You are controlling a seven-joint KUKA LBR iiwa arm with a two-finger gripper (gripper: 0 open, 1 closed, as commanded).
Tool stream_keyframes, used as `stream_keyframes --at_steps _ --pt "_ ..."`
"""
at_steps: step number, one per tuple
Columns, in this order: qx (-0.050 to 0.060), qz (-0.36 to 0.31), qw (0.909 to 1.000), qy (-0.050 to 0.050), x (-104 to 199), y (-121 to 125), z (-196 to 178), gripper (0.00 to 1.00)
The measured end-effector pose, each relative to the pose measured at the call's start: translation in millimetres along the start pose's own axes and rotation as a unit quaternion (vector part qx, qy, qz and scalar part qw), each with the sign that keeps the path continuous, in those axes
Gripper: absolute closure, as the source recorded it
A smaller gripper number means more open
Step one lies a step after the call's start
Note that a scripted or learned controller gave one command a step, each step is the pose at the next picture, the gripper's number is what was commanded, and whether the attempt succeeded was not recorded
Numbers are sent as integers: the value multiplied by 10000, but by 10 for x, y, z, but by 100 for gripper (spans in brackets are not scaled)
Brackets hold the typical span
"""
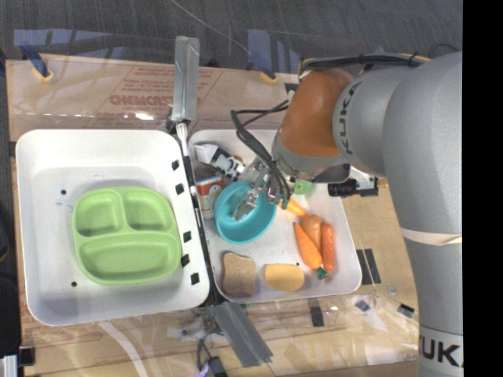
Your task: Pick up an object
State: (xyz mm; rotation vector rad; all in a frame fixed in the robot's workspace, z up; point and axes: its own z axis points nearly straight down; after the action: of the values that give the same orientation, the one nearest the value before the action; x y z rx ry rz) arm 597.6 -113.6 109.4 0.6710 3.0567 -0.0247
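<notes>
My gripper [253, 200] hangs low over the right bin [346, 267], its tip inside the rim of a teal bowl [240, 225] at the bin's middle left. Two orange carrots [316, 244] lie side by side right of the bowl. Along the bin's front edge a slice of brown bread [238, 273] lies next to a yellow bun-shaped piece [284, 276]. A small green piece [302, 186] and an orange bit [294, 207] peek out beside the wrist. The arm hides the bin's far right part.
The left bin [47, 289] holds a green divided plate [124, 234]. A cluster of small mixed items [214, 167] sits in the right bin's far left corner. A grey divider bar [185, 85] runs between the bins at the back.
</notes>
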Motion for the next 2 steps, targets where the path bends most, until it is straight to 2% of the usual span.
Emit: stream_keyframes --at_steps 1,2 --pt "-50 1310 9914 55 113 133 -591 100" --pt "-49 1300 9915 84 132 146 -564 0"
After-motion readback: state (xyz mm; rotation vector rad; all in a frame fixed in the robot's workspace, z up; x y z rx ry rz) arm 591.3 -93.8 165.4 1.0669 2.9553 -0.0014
